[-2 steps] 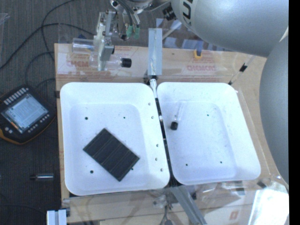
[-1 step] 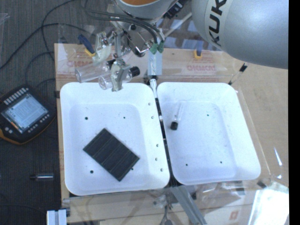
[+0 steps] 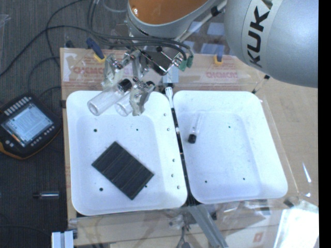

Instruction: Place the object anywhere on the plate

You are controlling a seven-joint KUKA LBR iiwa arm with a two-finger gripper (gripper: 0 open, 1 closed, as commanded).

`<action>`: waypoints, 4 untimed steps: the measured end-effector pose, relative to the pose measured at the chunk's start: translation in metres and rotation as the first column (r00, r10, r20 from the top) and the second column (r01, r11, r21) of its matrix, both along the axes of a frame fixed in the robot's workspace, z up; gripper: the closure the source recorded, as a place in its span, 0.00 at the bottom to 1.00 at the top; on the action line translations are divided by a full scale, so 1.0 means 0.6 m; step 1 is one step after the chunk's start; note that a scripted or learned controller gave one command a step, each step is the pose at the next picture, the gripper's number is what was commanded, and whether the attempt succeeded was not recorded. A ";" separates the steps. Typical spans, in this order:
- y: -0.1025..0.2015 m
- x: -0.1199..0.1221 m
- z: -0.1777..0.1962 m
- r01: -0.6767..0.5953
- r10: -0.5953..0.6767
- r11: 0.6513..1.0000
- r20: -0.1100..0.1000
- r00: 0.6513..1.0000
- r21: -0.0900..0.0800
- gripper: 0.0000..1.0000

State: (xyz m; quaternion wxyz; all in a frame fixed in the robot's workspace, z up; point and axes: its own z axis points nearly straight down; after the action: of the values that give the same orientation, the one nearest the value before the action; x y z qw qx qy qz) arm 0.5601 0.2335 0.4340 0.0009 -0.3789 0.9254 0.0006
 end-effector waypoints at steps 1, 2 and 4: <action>0.002 0.002 0.014 0.001 -0.001 1.000 0.000 1.000 0.003 1.00; 0.003 0.002 0.014 0.001 -0.001 1.000 0.000 1.000 0.003 0.00; 0.002 0.041 -0.100 -0.979 0.979 0.202 0.003 0.202 0.004 0.00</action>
State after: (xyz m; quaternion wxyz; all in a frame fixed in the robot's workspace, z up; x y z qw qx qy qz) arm 0.5850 0.2345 0.3742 0.0009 -0.8782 0.4782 0.0035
